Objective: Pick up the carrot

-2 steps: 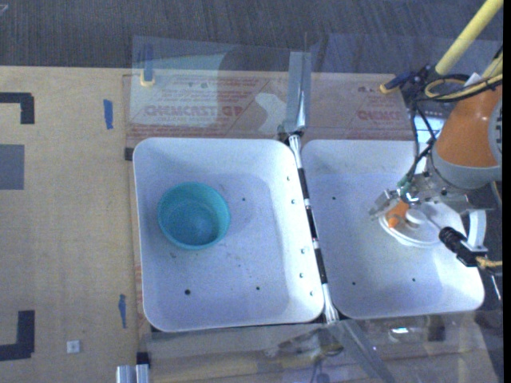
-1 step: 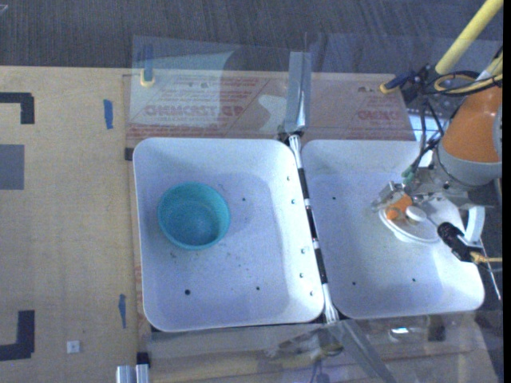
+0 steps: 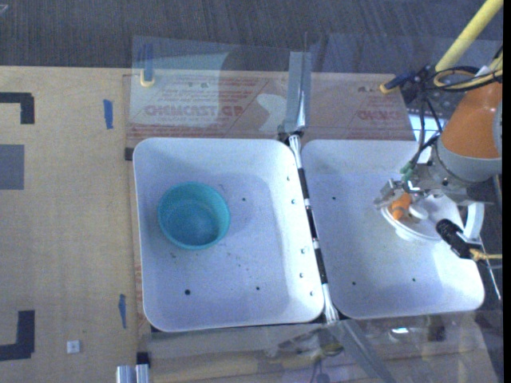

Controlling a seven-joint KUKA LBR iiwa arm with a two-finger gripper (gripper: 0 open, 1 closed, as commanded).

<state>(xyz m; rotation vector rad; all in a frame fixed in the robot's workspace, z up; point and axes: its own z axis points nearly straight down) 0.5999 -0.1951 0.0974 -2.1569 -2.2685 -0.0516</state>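
The carrot (image 3: 398, 204) shows as a small orange piece in the right bin (image 3: 359, 270), near its right side. My gripper (image 3: 398, 195) hangs right over it, reaching in from the right under the grey wrist with the orange band (image 3: 473, 131). Its metal fingers sit on either side of the carrot and look closed on it. Most of the carrot is hidden by the gripper. A pale white rounded thing (image 3: 415, 223) lies just below and to the right of the carrot.
A teal bowl (image 3: 193, 215) stands in the left bin (image 3: 239, 294), at its left. A raised divider (image 3: 307, 222) runs between the two bins. Cables and a yellow rod (image 3: 471, 30) hang at the top right, behind the arm.
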